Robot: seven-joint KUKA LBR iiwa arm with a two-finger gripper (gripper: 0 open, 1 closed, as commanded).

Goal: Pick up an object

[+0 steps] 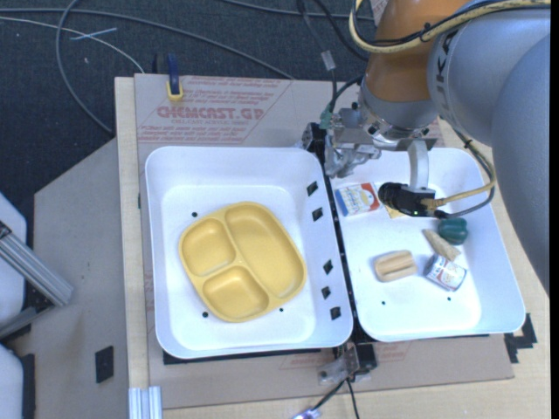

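Left bin (166, 260): you have a yellow divided tray (242, 260) lying flat near its middle. Right bin (489, 312): a blue-and-white card (356, 199) near the dividing wall, a tan block (394, 264) toward the front, a small wrapped packet (445, 273) just beside it, a teal-headed piece (452, 230) above that. Gripper (349, 151) sits over the right bin's back-left corner, just above the card. Whether it is parted or closed, you cannot tell.
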